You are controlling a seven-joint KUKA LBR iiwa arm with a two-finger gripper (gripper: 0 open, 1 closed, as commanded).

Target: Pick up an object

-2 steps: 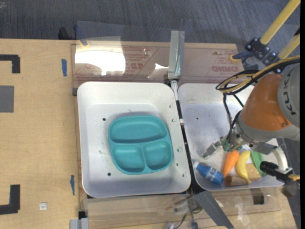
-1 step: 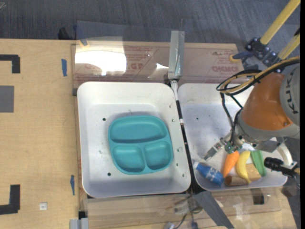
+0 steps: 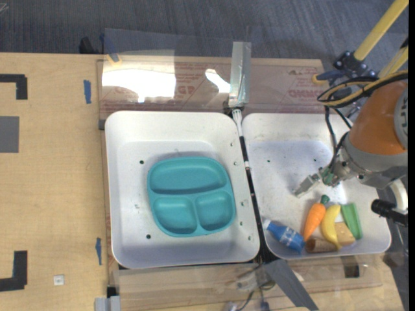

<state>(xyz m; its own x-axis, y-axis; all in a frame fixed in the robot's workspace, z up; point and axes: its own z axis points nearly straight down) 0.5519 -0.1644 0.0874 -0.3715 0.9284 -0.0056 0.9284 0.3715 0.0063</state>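
In the right bin [image 3: 285, 151], several toy foods lie bunched at the front right corner. They include an orange carrot [image 3: 314, 218], a yellow banana [image 3: 331, 223], a green piece [image 3: 351, 220] and a blue bottle [image 3: 285, 234] lying on its side. A brown piece [image 3: 319, 244] rests by the front wall. My gripper [image 3: 310, 183] hangs low over the bin floor, just above and left of the carrot's green top. Nothing shows in its grasp. The grey arm with its orange band [image 3: 382, 125] reaches in from the right.
The left bin [image 3: 123, 173] holds a teal divided plate [image 3: 190, 195] in its middle. A ridge [image 3: 245, 173] separates the two bins. A clear panel and metal post [image 3: 240, 73] stand behind them. Black cables [image 3: 337, 92] loop near the arm.
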